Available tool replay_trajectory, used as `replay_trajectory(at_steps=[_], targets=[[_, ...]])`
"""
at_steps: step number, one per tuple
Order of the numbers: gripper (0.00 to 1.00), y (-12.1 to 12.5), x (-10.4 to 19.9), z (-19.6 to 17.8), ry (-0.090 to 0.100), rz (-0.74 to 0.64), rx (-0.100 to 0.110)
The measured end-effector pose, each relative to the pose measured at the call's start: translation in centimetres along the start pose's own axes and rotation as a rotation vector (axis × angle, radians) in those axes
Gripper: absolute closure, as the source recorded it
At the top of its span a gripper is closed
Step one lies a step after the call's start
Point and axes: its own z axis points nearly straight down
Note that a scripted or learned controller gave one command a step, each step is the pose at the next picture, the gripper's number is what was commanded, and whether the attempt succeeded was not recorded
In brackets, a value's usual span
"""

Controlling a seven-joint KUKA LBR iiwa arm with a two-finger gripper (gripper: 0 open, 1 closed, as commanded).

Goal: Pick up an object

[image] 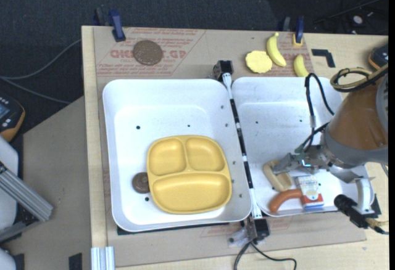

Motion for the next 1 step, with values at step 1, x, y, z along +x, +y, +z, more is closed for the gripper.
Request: replay_trajectory(at_steps=[1], targets=[[0.00,0.08,2.23,-0.07,-0.003,-0.002,-0.002]])
